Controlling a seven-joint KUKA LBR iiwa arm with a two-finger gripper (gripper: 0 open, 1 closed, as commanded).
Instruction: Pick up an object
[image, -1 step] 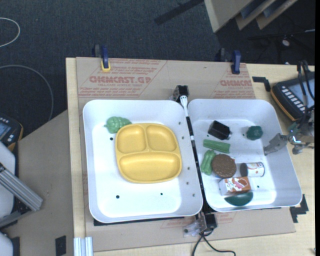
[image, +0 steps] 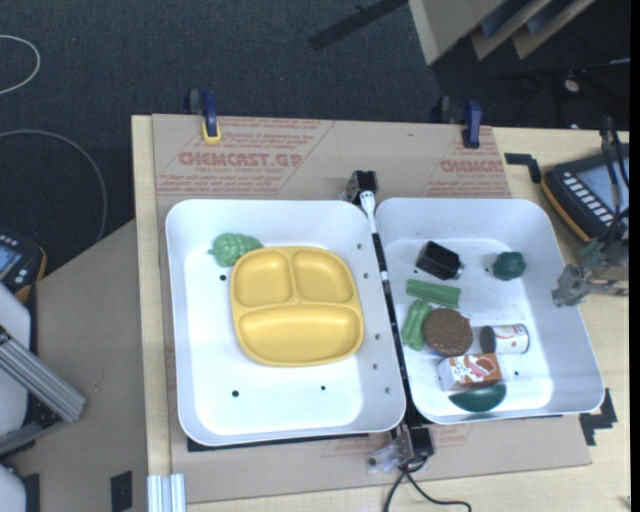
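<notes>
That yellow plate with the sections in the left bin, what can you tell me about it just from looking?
The yellow divided plate looks like smooth moulded plastic with rounded corners. It has three compartments: two smaller ones along the far side and one wide one nearer the camera, all bare. It lies flat and right way up in the middle of the left white bin. A light green bumpy lump sits against its far left corner; whether they touch is hard to tell.

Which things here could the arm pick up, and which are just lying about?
Could be picked:
black block
teal ball
green sticks
brown disc
can
red packet
dark green piece
light green lump

Lying about:
yellow plate
clamps
pendant
cables
</notes>
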